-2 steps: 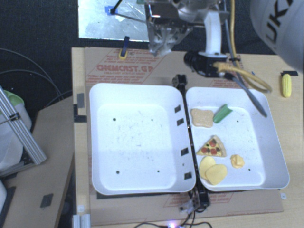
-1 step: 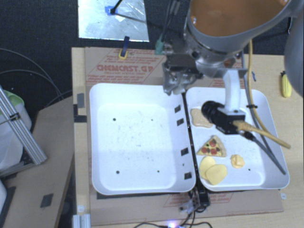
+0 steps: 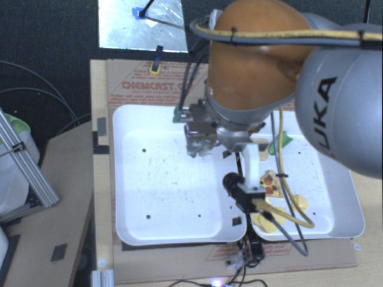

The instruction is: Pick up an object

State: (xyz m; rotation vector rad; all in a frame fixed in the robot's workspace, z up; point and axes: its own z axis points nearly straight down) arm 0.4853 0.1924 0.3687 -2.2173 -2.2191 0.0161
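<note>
My gripper (image 3: 198,143) hangs over the right part of the left bin (image 3: 155,184), close to the divider between the two bins. The arm's big orange band (image 3: 251,52) and grey link cover the far part of the right bin (image 3: 335,202). Small objects lie in the right bin: a green piece (image 3: 282,141), a red and yellow piece (image 3: 269,182) and yellow pieces (image 3: 298,202) near the front. They lie to the right of the gripper, apart from it. Nothing is seen held.
Yellow and black cables (image 3: 281,211) trail from the wrist down across the right bin's front. A cardboard sheet (image 3: 143,85) lies under both bins. A metal frame (image 3: 24,166) stands at the left. A shiny plate (image 3: 140,17) lies beyond the bins.
</note>
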